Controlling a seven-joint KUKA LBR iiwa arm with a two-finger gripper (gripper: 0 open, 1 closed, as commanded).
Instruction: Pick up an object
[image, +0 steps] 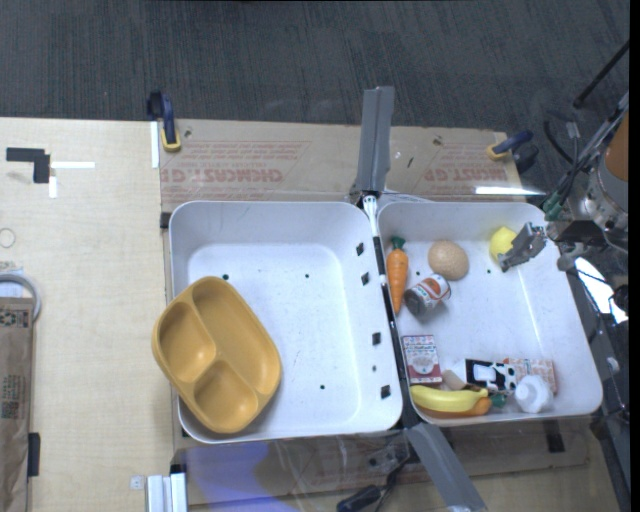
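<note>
My gripper (517, 252) hangs over the far right corner of the right bin (520, 320), right beside a small yellow lemon (502, 240) and touching or nearly touching it. I see nothing held in it. In the same bin lie an orange carrot (397, 272), a tan egg-shaped thing (449, 260), a small tipped can (428, 293), a red and white packet (421, 358), a banana (450, 399), a black and white carton (495, 374) and a white bottle (532, 393).
The left bin (270, 208) holds a yellow divided plate (215, 354) leaning over its front left rim. A grey divider post (376, 140) rises between the bins. Cables and the arm's body (600, 215) crowd the right edge.
</note>
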